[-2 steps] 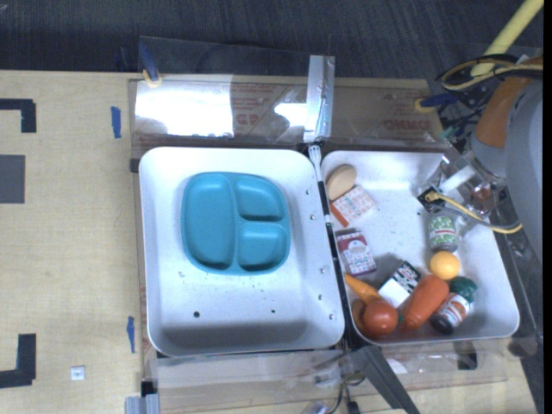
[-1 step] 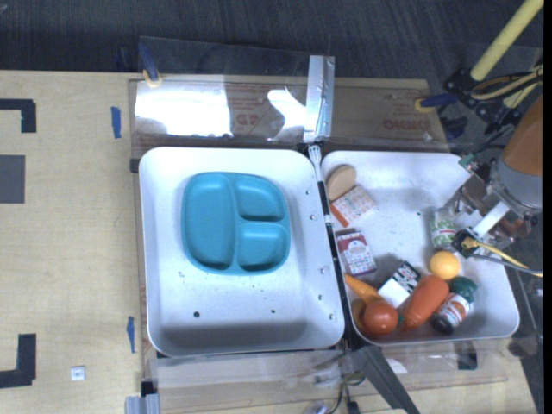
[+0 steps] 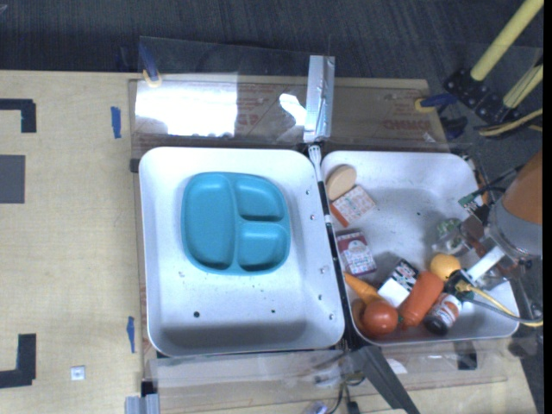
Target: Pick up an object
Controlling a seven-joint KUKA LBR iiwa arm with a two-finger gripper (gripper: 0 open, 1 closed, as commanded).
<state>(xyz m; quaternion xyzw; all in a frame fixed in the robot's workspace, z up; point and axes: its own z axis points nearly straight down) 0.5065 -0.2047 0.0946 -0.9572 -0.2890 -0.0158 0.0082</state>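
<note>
The right bin (image 3: 405, 172) holds several small objects. A yellow lemon-like fruit (image 3: 443, 266), an orange carrot-shaped piece (image 3: 420, 298) and a small dark bottle (image 3: 442, 314) lie in its near right corner. A red tomato (image 3: 378, 317) and a white and black box (image 3: 398, 283) sit left of them. My gripper (image 3: 476, 261) hangs low at the bin's right side, just right of the yellow fruit. The arm's orange band (image 3: 526, 192) is above it. Nothing is visibly held.
A tan bread roll (image 3: 341, 178) and two printed packets (image 3: 354, 203) (image 3: 356, 254) lie along the right bin's left wall. A small orange carrot (image 3: 360, 285) lies below them. The left bin (image 3: 164, 300) carries a blue divided plate (image 3: 235, 222). Yellow cables (image 3: 509, 24) run at the far right.
</note>
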